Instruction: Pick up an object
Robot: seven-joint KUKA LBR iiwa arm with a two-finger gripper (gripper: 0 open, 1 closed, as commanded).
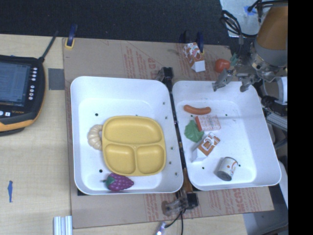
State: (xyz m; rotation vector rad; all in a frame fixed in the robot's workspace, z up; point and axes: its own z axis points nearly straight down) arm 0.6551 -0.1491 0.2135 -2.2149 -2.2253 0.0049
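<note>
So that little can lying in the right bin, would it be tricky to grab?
Probably. The can lies on its side, so a nudge would likely roll it across the bin's smooth floor. It looks rigid, so it shouldn't crush, though its curved wall may slip.

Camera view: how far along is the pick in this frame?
Nothing looks done yet. The gripper hangs open over the far edge of the right white bin, with nothing between its fingers. The red toy sausage, green leafy toy, small orange-and-white cartons and grey tin can all lie on the bin floor. Left to do: the approach to an object, the grasp and the lift.
</note>
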